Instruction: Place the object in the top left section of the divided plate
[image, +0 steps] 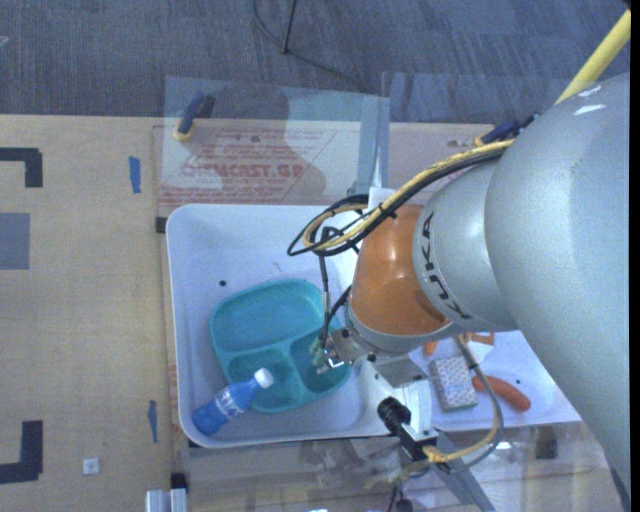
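A teal divided plate (262, 335) lies in the left white bin (200, 250). A small clear-blue bottle (232, 400) with a white cap lies tilted across the plate's lower left rim, cap end over the plate. My gripper (328, 354) hangs low over the plate's right-hand section, under the orange wrist band (392, 280). The arm's bulk hides most of the gripper, and I see nothing held in it.
The grey arm covers much of the right bin (540, 400). Beside it there lie a speckled rectangular block (452, 383) and an orange carrot-like piece (505, 392). Black and yellow cables (330, 232) loop above the wrist. A clear panel (270, 150) stands behind the left bin.
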